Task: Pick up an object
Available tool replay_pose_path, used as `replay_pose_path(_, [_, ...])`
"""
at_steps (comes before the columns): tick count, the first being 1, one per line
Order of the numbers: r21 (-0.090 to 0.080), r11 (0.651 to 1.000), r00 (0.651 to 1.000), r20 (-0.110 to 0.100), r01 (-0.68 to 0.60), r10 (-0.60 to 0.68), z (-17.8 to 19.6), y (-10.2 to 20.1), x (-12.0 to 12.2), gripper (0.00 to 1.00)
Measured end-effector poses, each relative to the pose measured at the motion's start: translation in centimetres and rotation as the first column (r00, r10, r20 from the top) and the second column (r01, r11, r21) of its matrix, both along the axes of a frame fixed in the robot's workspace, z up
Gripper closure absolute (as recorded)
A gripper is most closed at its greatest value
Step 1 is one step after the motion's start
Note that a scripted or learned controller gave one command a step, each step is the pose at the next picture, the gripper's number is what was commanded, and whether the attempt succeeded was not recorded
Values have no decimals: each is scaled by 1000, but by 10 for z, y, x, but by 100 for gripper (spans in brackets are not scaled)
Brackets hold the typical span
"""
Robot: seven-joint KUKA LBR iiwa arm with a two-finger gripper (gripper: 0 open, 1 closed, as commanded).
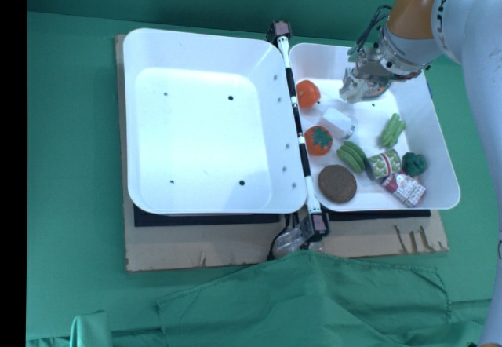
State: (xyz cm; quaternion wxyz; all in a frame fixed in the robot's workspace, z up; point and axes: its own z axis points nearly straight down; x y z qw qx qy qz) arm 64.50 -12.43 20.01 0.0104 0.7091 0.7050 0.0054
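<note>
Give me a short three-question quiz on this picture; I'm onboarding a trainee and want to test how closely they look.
1. True or false: the brown patty lies in the left bin.
2. Which thing lies nearest the gripper? A) the broccoli B) the white block C) the brown patty
3. How many orange-red tomato-like things lie along the right bin's left side?

Key: 1. False; it lies in the right bin, near its front edge. 2. B. 3. Two.
</note>
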Motion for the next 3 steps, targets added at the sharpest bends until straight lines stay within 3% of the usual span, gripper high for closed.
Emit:
replay_pose_path(1, [4,1000,1000,-12,-2,2,48,-4,-3,100])
replay_pose_path(3, [4,1000,1000,-10,-3,3,156,-15,8,100])
